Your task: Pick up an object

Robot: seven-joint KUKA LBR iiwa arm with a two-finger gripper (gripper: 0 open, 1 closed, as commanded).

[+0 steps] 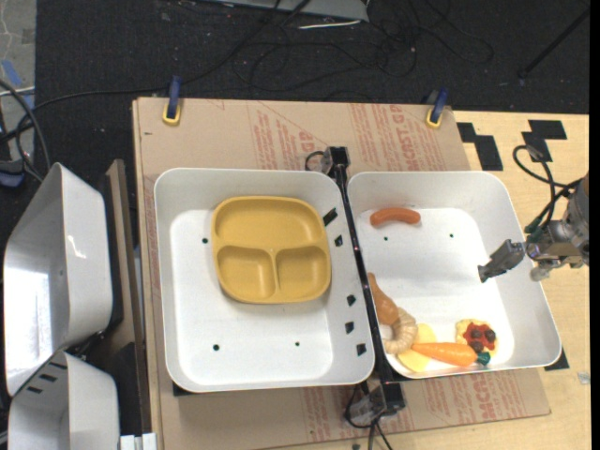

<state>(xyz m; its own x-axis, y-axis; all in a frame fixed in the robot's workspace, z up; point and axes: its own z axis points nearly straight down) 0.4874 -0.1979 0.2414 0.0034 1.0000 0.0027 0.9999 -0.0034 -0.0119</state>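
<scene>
The gripper [502, 262] hangs at 3 o'clock of the right bin [487, 190], whether wide or narrow I cannot tell, and the carrot [445, 352] at 6 o'clock, crowded by 3 neighbours, may slip.

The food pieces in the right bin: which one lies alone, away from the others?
The sausage, near the bin's far wall. The carrot, the pizza slice and the other pieces are clustered together at the near edge.
</scene>
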